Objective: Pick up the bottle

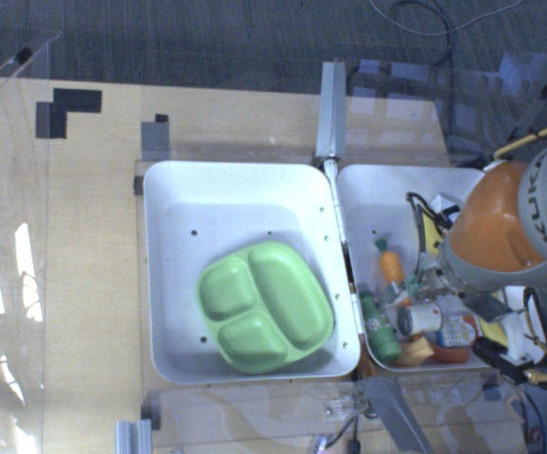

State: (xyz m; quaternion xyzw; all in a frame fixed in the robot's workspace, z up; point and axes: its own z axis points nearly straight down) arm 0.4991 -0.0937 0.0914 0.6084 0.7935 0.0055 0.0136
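A green bottle (379, 334) lies along the left wall of the right bin (387, 192), near its front corner. My gripper (423, 289) hangs low over the middle of that bin, just right of and slightly behind the bottle, amid the clutter. The grey arm with its orange band (494, 223) hides the bin's right half. Nothing can be seen held in the gripper.
An orange carrot-like toy (390, 266), a silver can (422, 319), a tan block (415, 350) and a red item (453, 354) crowd around the bottle. A yellow and black object (432, 227) lies further back. The left bin (174, 197) holds a green divided plate (265, 305).
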